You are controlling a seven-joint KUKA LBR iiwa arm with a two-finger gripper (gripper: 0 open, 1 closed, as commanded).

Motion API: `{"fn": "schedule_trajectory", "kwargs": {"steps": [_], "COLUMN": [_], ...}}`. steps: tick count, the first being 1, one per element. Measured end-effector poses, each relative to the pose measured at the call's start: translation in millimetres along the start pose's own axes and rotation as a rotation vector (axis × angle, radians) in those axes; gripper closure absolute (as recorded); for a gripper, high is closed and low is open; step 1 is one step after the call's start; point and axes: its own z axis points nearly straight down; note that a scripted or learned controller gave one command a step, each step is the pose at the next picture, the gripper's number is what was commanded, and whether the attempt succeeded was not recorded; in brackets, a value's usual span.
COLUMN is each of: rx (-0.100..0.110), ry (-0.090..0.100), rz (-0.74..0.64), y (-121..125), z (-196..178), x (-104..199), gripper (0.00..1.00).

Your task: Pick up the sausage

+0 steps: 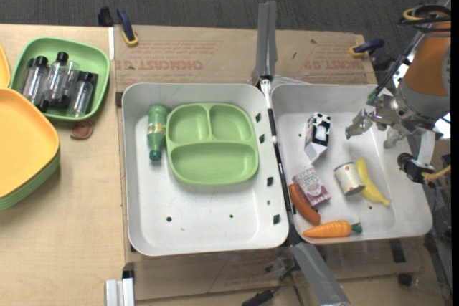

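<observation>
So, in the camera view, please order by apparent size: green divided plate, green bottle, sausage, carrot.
1. green divided plate
2. green bottle
3. carrot and sausage look about alike; the sausage is partly hidden, so I leave them unranked.

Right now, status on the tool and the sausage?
Tool open, above right bin, holding nothing. Sausage at bin's left wall, untouched. Carrot and pink packet crowd it.

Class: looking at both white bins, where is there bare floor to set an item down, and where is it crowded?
Bare: the left bin floor below the green plate, and the right bin corner above the milk carton. Crowded: its lower half, around sausage, carrot, can, banana.
</observation>
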Motion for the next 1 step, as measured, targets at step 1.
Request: {"fn": "schedule_trajectory", "kwargs": {"steps": [1], "rx": [0.0], "ry": [0.0], "rz": [0.0], "y": [0.0], "z": [0.0], "x": [0.0], "gripper": [0.0]}}
